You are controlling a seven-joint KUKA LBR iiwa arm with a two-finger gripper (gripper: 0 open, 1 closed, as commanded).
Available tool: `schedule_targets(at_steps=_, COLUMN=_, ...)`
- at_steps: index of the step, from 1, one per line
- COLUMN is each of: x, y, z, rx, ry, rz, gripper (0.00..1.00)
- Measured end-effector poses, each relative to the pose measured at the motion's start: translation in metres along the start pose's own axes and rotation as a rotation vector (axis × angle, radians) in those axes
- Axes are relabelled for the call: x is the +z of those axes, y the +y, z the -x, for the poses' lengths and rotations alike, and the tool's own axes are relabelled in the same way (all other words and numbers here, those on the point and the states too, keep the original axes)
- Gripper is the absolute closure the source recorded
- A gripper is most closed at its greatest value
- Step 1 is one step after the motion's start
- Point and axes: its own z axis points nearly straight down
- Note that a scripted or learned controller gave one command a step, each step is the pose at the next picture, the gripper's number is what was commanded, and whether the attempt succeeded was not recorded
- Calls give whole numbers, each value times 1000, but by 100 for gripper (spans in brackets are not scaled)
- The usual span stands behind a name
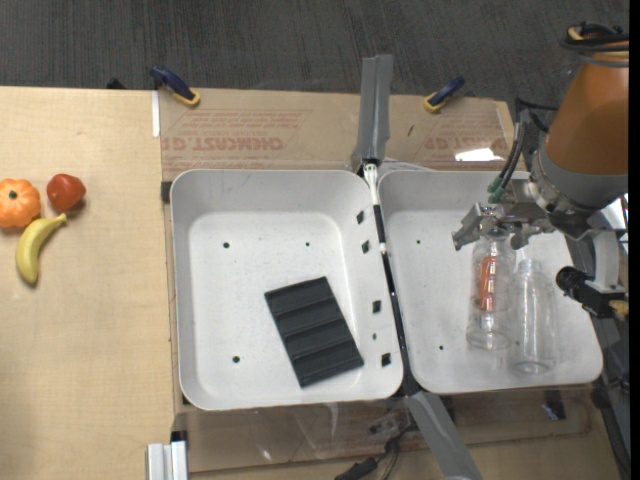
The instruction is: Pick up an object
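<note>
A black ribbed rectangular block point(313, 330) lies slantwise in the left bin point(200, 268), near its front middle. In the right bin point(430, 358), two clear plastic bottles lie side by side: one with an orange label point(487, 293) and a plain one point(532, 318) to its right. My gripper point(497, 231) hangs over the far end of the orange-label bottle, fingers spread apart with nothing between them. The orange wrist band point(592, 118) rises above it at the right.
On the wooden bench to the left lie a banana point(33, 247), a small orange pumpkin-like fruit point(16, 204) and a red fruit point(66, 191). A grey divider post point(374, 108) stands between the bins at the back. Clamps hold brown cardboard behind.
</note>
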Motion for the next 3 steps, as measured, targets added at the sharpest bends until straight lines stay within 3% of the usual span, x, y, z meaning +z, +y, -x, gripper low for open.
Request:
schedule_targets(at_steps=1, x=67, y=-14, z=60, rx=-59, ry=1, rz=-1, gripper=0)
schedule_targets(at_steps=2, x=141, y=-3, z=53, rx=-160, ry=-1, rz=8, gripper=0)
schedule_targets(at_steps=3, x=131, y=-2, z=54, rx=-156, ry=-2, rz=10, gripper=100)
